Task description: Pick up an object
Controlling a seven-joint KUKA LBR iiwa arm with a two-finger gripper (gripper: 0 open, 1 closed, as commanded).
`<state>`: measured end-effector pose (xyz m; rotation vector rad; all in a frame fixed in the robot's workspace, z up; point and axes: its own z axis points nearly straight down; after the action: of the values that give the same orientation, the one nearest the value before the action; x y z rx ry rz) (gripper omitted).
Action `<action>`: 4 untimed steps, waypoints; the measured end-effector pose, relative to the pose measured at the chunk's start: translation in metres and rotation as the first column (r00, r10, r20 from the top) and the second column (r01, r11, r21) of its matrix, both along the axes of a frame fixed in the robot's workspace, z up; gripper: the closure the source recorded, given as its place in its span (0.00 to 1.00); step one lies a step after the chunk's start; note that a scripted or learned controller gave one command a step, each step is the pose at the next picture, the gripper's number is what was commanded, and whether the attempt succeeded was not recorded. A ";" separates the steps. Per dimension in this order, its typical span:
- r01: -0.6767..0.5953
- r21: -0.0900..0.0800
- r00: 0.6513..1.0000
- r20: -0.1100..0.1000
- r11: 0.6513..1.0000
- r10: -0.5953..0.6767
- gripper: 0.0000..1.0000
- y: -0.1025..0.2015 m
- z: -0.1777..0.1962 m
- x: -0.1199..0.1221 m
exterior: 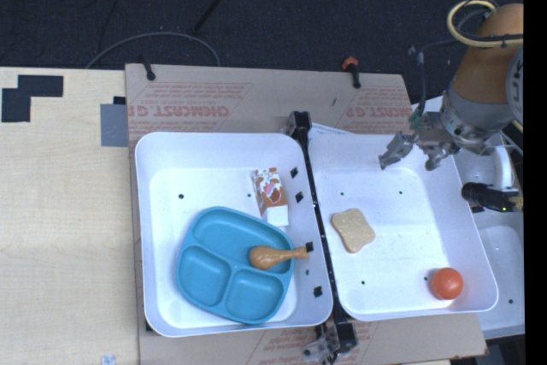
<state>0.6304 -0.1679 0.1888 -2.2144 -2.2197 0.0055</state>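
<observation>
Camera view from above the bench: a tan slice of toast (pixel 352 230) lies flat in the middle of my right-hand bin (pixel 479 244), an orange ball (pixel 445 283) near that bin's front right corner, both untouched. My claw (pixel 416 149) hovers over the bin's far edge, fingers spread wide and holding nothing. By my reckoning the pick has not begun; the descent, the grasp and the lift are all left.
</observation>
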 end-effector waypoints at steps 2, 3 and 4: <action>0.002 -0.002 1.000 0.003 1.000 -0.002 1.00 -0.006 -0.032 0.002; 0.001 -0.003 1.000 0.011 1.000 -0.001 1.00 -0.006 0.032 0.000; 0.001 -0.002 1.000 0.003 1.000 -0.001 1.00 -0.006 0.017 0.000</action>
<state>0.6303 -0.1736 0.2056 -2.2176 -2.2215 0.0040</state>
